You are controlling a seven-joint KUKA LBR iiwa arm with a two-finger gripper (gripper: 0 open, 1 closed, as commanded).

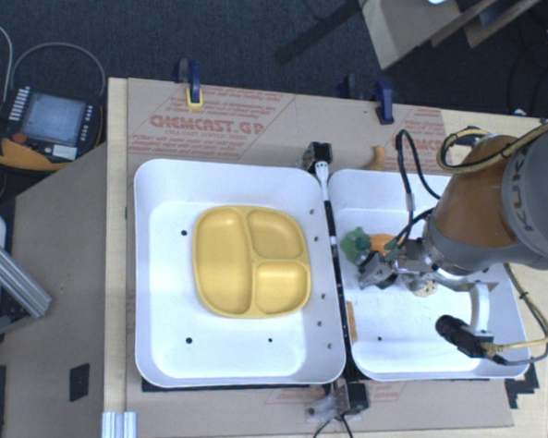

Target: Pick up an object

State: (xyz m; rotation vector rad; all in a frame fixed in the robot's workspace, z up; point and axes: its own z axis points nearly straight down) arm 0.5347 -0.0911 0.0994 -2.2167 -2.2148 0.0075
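In the right bin [414, 356] a small green object [354, 241] lies near the left wall, with a small orange object [380, 239] just to its right. My gripper [376, 268] hangs low over that bin, directly below and beside these two objects, close to them. The arm's wrist covers the space behind it. I see nothing clearly held.
The left bin [159, 280] holds a yellow divided plate [251, 260] at its middle. The grey and orange arm [487, 213] covers the right bin's upper right part. A small pale round thing [424, 287] shows under the wrist. A ridge with screws separates the bins.
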